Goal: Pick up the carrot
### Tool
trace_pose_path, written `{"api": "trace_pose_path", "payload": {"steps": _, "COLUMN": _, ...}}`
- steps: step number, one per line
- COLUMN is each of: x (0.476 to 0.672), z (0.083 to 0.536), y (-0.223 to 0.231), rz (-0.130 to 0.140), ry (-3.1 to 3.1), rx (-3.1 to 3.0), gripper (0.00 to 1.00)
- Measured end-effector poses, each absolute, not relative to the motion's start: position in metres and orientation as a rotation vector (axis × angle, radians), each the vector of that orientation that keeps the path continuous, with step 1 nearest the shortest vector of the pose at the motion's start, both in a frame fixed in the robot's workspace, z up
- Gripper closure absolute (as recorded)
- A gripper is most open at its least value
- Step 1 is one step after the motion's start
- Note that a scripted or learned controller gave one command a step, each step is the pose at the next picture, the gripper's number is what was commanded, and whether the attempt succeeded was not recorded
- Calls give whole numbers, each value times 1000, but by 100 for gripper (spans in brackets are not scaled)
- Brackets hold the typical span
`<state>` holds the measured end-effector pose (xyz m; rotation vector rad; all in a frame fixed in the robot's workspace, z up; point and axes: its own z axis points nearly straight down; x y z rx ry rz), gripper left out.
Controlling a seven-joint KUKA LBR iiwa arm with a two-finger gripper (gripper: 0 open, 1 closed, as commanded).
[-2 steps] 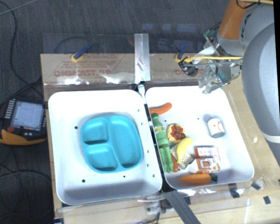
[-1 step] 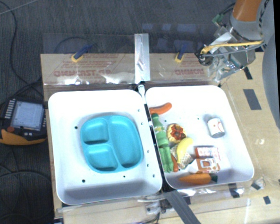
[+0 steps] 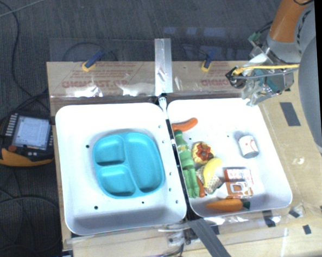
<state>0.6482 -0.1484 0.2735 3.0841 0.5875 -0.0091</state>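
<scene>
Carrot [image 3: 224, 205], a smooth orange taper, lies flat against the right bin's [image 3: 271, 145] near wall. Gripper [image 3: 256, 84] hovers past the far rim; jaws' state unclear.

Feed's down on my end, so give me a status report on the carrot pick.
Claw above right bin's far corner, nothing seen in it. Carrot at near wall, untouched. Orange box close beside it.
</scene>
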Motion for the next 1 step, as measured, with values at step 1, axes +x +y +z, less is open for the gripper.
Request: {"api": "trace_pose_path", "payload": {"steps": 1, "x": 648, "z": 281, "y": -148, "rz": -17, "ry": 590, "rx": 3084, "gripper": 100}}
